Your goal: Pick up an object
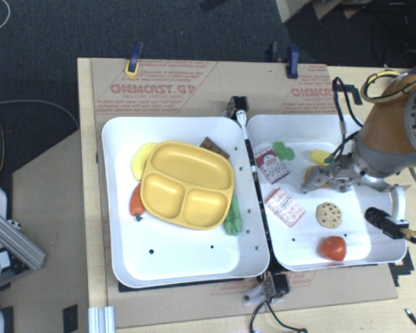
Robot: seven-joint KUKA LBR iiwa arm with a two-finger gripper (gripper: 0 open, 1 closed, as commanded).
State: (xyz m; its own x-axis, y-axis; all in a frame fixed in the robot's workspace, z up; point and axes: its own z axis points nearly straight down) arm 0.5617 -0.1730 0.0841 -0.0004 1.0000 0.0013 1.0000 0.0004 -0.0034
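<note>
In the right bin (381, 254) lie a round cookie (328, 215), a red tomato (333, 248), two red-and-white packets (284, 207) (269, 164), a small green piece (284, 150) and a yellow piece (321, 157). My gripper (317, 181) hangs low over the middle of this bin, pointing left. It is just below the yellow piece and just above the cookie. Nothing shows in its grasp.
The left bin (173, 262) holds a yellow divided plate (187, 184) lying on a yellow fruit (141, 159), an orange-red pepper (136, 203), a green vegetable (233, 220) and a brown piece (213, 146). The arm (392, 134) covers the right bin's right side. Black cables (341, 106) trail near it.
</note>
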